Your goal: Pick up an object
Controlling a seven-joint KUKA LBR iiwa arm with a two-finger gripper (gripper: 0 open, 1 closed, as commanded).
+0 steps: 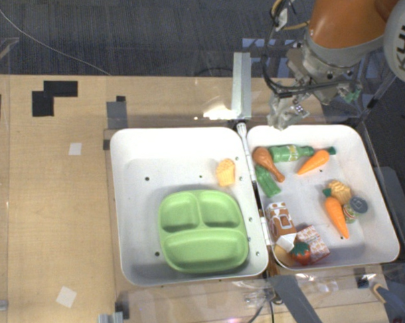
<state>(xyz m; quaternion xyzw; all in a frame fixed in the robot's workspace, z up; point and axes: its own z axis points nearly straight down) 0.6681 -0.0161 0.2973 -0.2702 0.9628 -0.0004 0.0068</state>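
Orange-banded arm up at the far right, gripper [285,115] parked just above the far rim of the right bin [384,218], not down among anything yet. Couldn't tell whether apart or together from that angle, too blurry and half hidden under the wrist. Nothing visibly held.

Plenty of candidates though: green bottle [292,152] lying flat near the far wall, drumstick [263,159] touching its left end, small carrot [313,161] just beside its right end. Closest pile to the gripper, and also the messiest.

Worries from there, all guesswork:
- Dropped straight down = probably landed on the bin wall or the divider instead of a toy.
- Went for the bottle = likely clipped the drumstick or small carrot too, grabbed two or squirted one out sideways. Round, smooth and lying down, so an easy roll-away.
- Went for the bigger carrot [336,216] = a bit more room, but still a little round tin [357,205] right next to it on the right.
- Near corner a no-go: boxes [294,235] stacked together by the near wall.

Left bin [133,194] with only the green plate [202,230] and a yellow snack thing [226,171], well away from the gripper.
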